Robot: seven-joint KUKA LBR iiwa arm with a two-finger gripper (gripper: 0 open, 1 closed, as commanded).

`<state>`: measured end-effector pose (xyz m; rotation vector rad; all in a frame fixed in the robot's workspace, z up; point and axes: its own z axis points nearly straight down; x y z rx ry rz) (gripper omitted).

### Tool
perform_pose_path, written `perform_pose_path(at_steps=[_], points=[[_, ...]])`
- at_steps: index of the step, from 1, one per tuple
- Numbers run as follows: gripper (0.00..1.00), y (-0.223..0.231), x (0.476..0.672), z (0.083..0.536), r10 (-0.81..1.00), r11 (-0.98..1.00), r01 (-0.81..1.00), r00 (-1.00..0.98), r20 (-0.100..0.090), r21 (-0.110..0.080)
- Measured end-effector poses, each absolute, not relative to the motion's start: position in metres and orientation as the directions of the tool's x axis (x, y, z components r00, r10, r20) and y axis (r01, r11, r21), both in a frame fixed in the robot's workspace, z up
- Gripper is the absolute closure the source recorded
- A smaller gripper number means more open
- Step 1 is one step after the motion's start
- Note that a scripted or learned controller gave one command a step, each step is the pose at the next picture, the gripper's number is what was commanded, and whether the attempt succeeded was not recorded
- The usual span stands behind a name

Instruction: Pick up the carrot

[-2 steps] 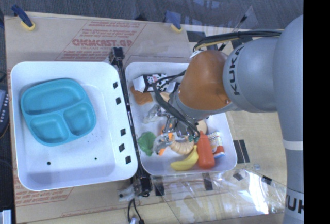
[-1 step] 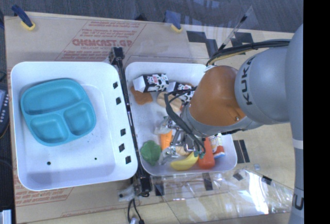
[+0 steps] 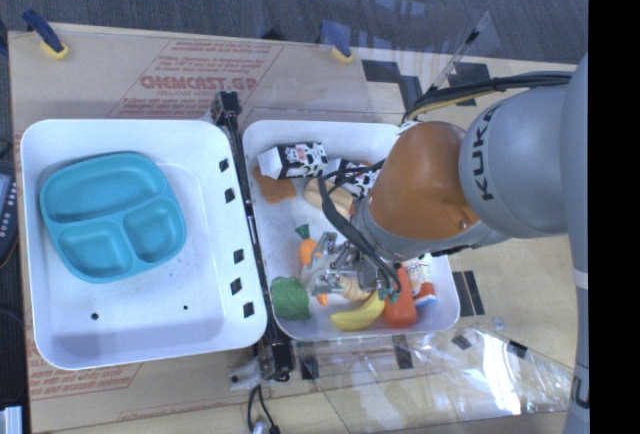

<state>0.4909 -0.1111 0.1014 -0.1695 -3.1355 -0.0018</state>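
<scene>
The arm point(image 3: 530, 162) is a thick, rounded grey casing with "KUKA" in dark letters on its side. Above the wrist sits a glossy orange band point(image 3: 425, 184). Black cables run along its upper side. The pincer point(image 3: 345, 272) is bare metal with dark wiring.

the grey arm point(image 3: 520, 162) bends downward from the right, its pincer point(image 3: 335, 270) hanging low.
</scene>
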Motion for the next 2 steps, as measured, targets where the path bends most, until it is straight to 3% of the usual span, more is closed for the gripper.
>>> perform_pose_path(at_steps=[1, 2], points=[[1.0, -0.094, 0.511, 0.091, 0.507, 0.862, 0.507, -0.862, 0.001, 0.001], [1.0, -0.018, 0.495, 0.193, 0.689, 0.724, 0.689, -0.724, -0.001, 0.003]])
